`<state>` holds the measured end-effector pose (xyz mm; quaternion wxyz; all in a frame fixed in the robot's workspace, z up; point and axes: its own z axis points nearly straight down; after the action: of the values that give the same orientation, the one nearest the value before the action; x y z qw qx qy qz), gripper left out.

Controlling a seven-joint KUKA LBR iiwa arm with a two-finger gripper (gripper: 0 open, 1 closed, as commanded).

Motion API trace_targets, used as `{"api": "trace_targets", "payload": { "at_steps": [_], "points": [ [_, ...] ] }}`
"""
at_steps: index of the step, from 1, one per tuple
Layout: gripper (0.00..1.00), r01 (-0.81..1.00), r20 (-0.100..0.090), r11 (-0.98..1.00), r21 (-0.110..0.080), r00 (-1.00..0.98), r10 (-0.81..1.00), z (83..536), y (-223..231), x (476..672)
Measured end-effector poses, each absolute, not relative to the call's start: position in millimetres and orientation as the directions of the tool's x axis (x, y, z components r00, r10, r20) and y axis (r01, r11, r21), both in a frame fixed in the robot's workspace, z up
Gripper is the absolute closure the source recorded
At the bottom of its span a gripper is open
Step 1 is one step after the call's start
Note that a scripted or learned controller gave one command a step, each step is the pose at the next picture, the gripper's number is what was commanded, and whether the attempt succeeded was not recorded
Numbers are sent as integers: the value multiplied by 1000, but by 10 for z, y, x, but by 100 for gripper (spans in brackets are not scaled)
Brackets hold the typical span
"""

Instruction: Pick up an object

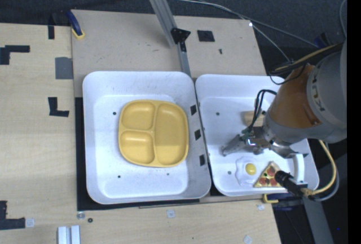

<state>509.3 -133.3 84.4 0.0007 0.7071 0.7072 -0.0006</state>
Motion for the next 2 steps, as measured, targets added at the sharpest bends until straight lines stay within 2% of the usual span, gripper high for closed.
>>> {"api": "trace_targets", "payload": {
  "at_steps": [1, 2],
  "points": [
    [100, 1000, -2, 1, 5, -1, 1000, 978, -1331, 5111],
    [100, 1000, 0, 1, 1, -1, 1000, 1399, -1325, 5088]
  ]
}}
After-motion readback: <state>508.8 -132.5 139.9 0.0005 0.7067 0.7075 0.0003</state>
